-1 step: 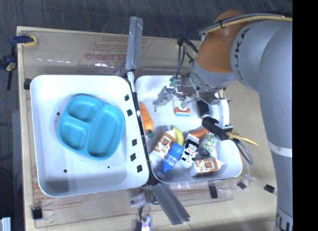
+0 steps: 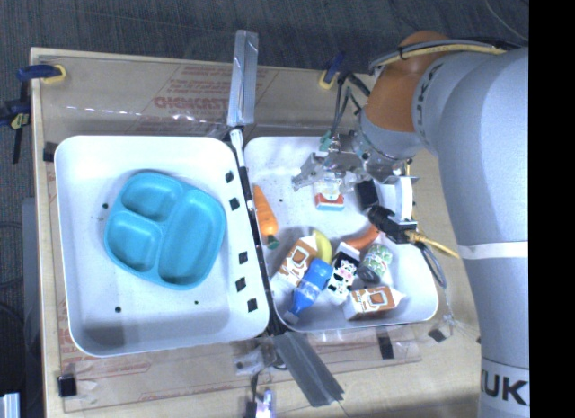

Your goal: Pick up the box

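My gripper [image 2: 330, 172] hangs over the back of the right bin [image 2: 278, 160]. Directly under it sits a small white carton with a red-orange base [image 2: 331, 195], touching or nearly touching the gripper. Whether it is gripped is unclear. More boxes lie toward the bin's front: a brown-and-white carton [image 2: 291, 263], a similar one [image 2: 374, 300] at the front right, and a black-and-white cow-patterned box [image 2: 342, 274].
A carrot [image 2: 265, 214] lies along the right bin's left wall. A banana [image 2: 322, 245], blue bottle [image 2: 310, 286], green can [image 2: 378, 262] and an orange-red item [image 2: 361, 236] crowd the boxes. The left bin [image 2: 81, 227] holds a blue divided plate [image 2: 166, 227].
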`<action>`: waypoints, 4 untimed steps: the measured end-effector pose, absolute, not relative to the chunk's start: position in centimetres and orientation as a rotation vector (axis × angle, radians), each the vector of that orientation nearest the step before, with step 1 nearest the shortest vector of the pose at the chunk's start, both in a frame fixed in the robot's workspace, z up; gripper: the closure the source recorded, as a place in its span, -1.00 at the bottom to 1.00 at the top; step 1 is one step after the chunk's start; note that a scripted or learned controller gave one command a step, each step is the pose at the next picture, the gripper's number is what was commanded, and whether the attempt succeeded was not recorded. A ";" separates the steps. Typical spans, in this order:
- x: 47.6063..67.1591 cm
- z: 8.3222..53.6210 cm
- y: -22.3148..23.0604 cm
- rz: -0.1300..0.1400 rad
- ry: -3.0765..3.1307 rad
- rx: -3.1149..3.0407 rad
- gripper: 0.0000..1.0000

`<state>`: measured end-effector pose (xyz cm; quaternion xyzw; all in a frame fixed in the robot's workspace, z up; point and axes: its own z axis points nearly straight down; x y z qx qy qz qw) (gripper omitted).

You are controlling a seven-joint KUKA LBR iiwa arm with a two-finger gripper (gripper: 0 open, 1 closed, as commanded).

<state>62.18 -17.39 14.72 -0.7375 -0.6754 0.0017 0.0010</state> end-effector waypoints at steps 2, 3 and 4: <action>61.0 10.2 -20.9 -0.003 -2.128 -2.318 -1.00; 61.1 11.3 -20.9 -0.002 -2.132 -2.315 1.00; 53.5 20.8 -12.4 0.002 -2.209 -2.230 1.00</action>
